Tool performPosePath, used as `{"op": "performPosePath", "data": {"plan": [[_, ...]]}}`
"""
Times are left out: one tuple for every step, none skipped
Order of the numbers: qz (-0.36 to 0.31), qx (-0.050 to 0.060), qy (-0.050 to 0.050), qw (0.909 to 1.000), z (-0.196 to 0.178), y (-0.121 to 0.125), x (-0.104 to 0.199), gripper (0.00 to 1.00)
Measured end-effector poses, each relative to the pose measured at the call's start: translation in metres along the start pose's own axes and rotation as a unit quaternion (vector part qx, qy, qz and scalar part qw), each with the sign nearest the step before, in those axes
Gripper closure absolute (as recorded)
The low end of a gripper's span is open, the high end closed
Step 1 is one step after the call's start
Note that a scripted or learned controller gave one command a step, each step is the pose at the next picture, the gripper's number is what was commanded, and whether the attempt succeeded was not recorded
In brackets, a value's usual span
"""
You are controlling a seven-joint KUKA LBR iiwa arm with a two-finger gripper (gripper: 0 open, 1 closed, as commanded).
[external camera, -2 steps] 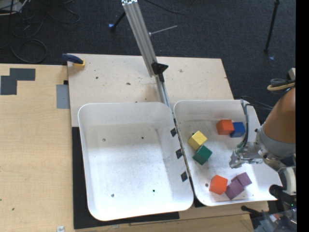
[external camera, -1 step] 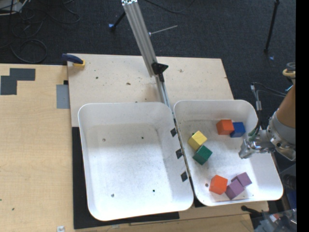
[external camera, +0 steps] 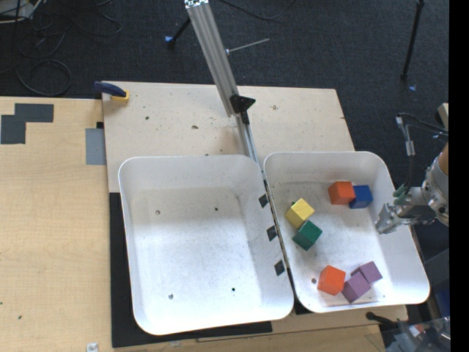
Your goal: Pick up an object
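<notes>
The right bin (external camera: 322, 158) holds several small cubes. An orange cube (external camera: 341, 192) touches a blue cube (external camera: 360, 196) near the back. A yellow cube (external camera: 299, 213) and a green cube (external camera: 307, 235) lie by the bin's left wall. Near the front, a second orange cube (external camera: 331, 279) sits beside two purple cubes (external camera: 357, 287) (external camera: 370, 272). My gripper (external camera: 384, 223) hangs over the bin's right side, to the right of the blue cube and above the purple pair, apart from all of them. Nothing shows in its grasp.
The left bin (external camera: 190, 240) stands beside the right one, with black clips (external camera: 270, 232) along the shared wall. A slanted aluminium pole (external camera: 216, 53) rises from behind the bins. A blue and yellow clamp (external camera: 111, 91) lies on the bench's far left corner.
</notes>
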State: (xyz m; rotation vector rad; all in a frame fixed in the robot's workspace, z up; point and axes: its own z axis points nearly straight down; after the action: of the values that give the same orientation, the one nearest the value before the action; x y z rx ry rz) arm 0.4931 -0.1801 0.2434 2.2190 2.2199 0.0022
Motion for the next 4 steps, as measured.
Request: {"op": "performPosePath", "data": {"plan": [[-0.001, 0.0, 0.0, 1.0, -0.047, 0.001, -0.001, 1.0], [-0.002, 0.004, 0.002, 1.0, -0.031, 0.016, 0.042, 1.0], [-0.002, 0.002, 0.001, 1.0, -0.031, 0.033, 0.09, 1.0], [-0.002, 0.003, 0.001, 1.0, -0.015, 0.065, 0.136, 1.0]]}}
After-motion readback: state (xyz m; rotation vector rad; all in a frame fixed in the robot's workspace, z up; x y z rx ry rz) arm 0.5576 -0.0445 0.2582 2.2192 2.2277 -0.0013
